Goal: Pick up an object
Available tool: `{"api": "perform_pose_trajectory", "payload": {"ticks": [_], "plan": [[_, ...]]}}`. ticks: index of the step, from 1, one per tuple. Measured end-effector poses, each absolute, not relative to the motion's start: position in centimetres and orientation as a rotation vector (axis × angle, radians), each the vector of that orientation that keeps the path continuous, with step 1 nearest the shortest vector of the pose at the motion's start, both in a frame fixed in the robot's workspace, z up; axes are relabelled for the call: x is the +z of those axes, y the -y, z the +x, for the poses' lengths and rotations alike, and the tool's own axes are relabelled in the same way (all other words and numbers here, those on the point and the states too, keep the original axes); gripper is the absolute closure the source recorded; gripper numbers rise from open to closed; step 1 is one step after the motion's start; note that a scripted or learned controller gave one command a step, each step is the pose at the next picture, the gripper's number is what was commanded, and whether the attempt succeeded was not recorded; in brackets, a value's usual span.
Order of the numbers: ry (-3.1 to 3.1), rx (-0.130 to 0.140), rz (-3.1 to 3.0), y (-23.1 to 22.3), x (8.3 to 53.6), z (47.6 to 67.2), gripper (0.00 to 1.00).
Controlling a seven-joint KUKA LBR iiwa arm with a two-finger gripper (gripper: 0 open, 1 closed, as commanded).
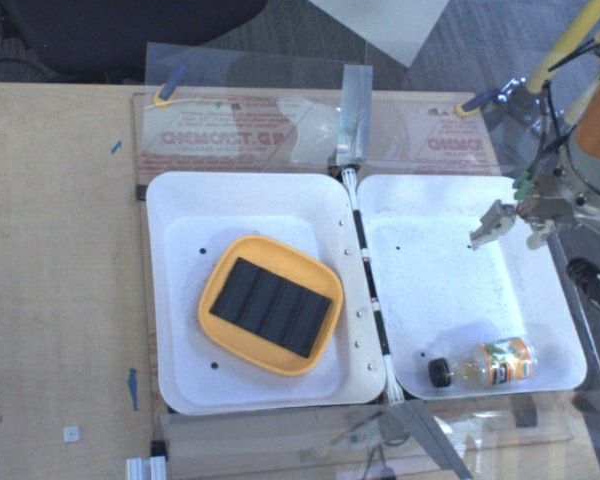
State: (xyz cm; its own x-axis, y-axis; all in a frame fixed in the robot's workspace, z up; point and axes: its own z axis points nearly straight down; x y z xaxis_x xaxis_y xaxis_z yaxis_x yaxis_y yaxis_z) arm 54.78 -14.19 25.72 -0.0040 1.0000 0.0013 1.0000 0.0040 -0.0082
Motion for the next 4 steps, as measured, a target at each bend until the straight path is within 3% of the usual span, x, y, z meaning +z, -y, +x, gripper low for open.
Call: {"api": "perform_pose_trajectory", "payload": {"ticks": [1,2,3,4], "plan": [[2.221,0.008,-2.212,14.2,25.7,54.8,0.00],[2.123,0.011,-2.308,2.3,18.0,50.0,0.00],[2.183,0.006,-2.256,8.6,18.1,52.2,0.00],[2.296,0.006,-2.134,13.0,10.4,47.9,0.00]]}}
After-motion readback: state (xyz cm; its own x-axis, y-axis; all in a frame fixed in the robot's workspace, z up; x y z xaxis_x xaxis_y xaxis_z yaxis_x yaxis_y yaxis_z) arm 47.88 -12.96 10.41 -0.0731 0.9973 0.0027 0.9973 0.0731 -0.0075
